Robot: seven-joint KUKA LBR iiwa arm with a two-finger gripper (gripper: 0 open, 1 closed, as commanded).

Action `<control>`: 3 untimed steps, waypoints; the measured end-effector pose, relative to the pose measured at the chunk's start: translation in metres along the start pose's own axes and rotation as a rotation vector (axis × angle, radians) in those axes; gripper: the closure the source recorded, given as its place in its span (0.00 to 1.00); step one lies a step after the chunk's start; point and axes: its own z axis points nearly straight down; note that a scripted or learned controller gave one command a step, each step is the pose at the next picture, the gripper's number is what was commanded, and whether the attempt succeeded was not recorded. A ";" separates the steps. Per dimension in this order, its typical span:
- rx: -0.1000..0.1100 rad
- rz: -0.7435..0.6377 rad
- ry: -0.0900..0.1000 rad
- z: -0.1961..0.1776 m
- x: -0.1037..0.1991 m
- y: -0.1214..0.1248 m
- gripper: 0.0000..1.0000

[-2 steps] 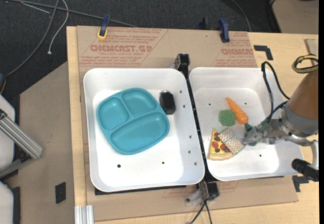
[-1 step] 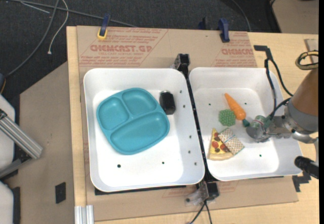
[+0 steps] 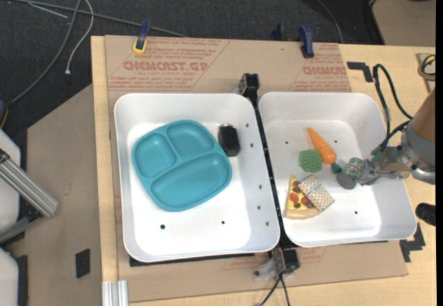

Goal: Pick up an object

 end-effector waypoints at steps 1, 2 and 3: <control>-0.001 0.000 0.000 -0.043 -0.002 0.002 1.00; -0.002 -0.001 -0.001 -0.091 -0.002 0.003 1.00; 0.002 -0.006 0.003 -0.098 0.054 0.025 1.00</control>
